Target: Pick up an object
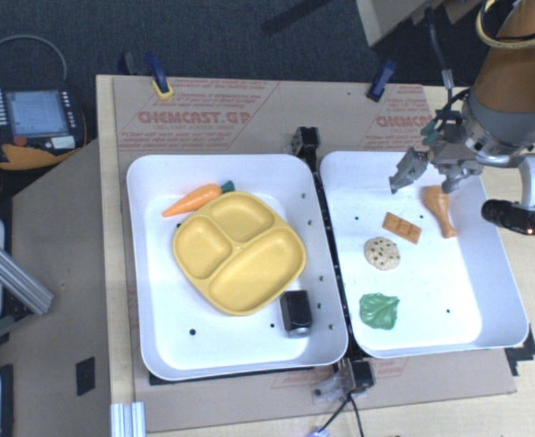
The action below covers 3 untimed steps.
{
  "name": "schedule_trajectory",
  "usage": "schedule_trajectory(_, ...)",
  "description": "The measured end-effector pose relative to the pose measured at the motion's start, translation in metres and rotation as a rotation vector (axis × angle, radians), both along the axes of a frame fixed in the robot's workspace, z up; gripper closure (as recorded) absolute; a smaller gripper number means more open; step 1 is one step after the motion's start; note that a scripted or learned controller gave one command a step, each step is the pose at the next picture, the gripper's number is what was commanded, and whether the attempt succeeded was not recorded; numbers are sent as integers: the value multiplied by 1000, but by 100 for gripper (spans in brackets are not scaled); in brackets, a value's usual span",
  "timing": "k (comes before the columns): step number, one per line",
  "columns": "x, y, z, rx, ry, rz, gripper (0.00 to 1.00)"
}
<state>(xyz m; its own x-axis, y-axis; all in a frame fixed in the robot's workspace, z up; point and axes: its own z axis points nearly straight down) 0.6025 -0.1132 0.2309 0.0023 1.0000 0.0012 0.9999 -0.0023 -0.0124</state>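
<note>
My gripper hangs over the upper part of the right bin, its two fingers spread apart with nothing between them. Just below and right of it lies an orange chicken drumstick. A brown cracker lies below the fingers, a round cookie under that, and a green leaf of lettuce nearer the front. In the left bin sit a yellow divided plate, a carrot at its upper left and a small black block at its lower right.
Both bins rest on a cardboard sheet held by blue clamps at the back. A pendant with a screen lies off the bench at the left. A black fitting sits between the bins at the back.
</note>
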Motion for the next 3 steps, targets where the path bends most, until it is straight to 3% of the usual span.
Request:
schedule_trajectory(1, 2, 0, 8, -1, -13, 3, 0)
schedule_trajectory(3, 2, -10, -87, -1, -11, 2, 0)
